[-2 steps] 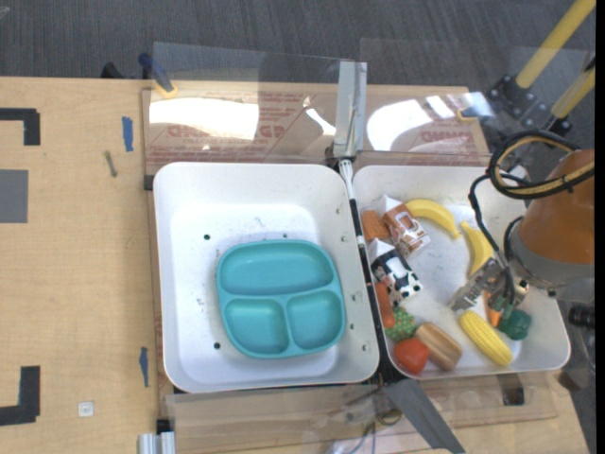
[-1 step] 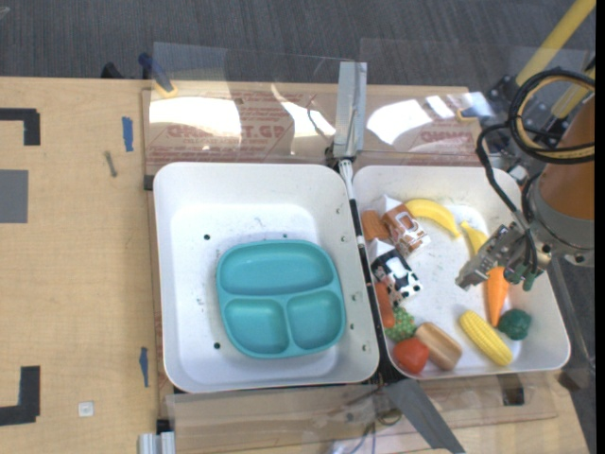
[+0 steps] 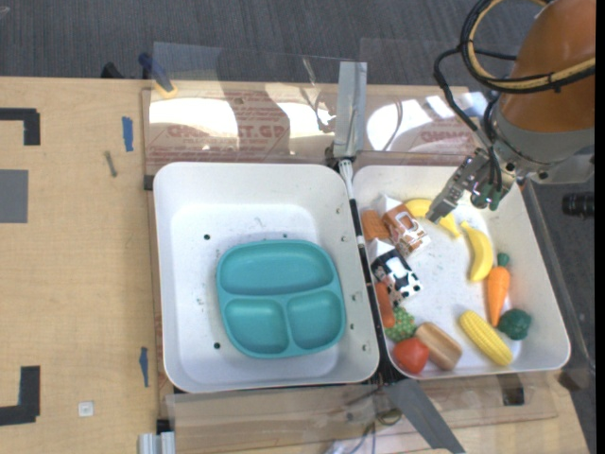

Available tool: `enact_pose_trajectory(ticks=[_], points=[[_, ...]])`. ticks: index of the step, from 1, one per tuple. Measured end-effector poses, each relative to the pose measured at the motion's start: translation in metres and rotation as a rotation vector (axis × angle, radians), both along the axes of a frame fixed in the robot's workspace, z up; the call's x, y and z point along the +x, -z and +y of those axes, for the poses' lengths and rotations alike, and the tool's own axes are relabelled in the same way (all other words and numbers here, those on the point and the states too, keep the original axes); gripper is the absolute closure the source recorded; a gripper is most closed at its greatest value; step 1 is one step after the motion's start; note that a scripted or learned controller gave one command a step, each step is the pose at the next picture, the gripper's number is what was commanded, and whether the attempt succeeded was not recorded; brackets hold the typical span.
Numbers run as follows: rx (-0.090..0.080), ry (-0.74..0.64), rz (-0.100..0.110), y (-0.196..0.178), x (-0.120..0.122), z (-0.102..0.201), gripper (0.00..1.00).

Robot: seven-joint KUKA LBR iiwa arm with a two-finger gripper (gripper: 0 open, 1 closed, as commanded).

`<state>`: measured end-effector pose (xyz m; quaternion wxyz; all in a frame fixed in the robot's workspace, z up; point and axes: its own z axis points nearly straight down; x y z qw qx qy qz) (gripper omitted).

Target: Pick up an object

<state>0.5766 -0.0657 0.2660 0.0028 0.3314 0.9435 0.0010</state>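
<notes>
My gripper (image 3: 466, 206) hangs over the back of the right bin (image 3: 544, 253), fingers spread and nothing between them. Its left fingertip (image 3: 440, 212) is right beside a small yellow piece (image 3: 416, 207). Just in front lie a banana (image 3: 479, 252), a carrot (image 3: 497, 294) and a broccoli floret (image 3: 515, 324). An orange-and-white box (image 3: 405, 231) and a black-and-white toy (image 3: 397, 274) rest to the gripper's left. Along the front lie a corn cob (image 3: 485, 337), a bun (image 3: 440, 344) and a tomato (image 3: 410, 355).
The left bin (image 3: 180, 253) holds a teal divided plate (image 3: 281, 296). A metal divider post (image 3: 351, 112) stands between the bins at the back. The arm's orange band (image 3: 558, 45) and its cables loom over the right bin's back corner.
</notes>
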Motion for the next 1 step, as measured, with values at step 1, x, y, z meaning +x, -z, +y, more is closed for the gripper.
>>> enact_pose_trajectory(ticks=[1], points=[[0.001,0.265,0.001,-0.0021,0.0612,0.0426,1.0]])
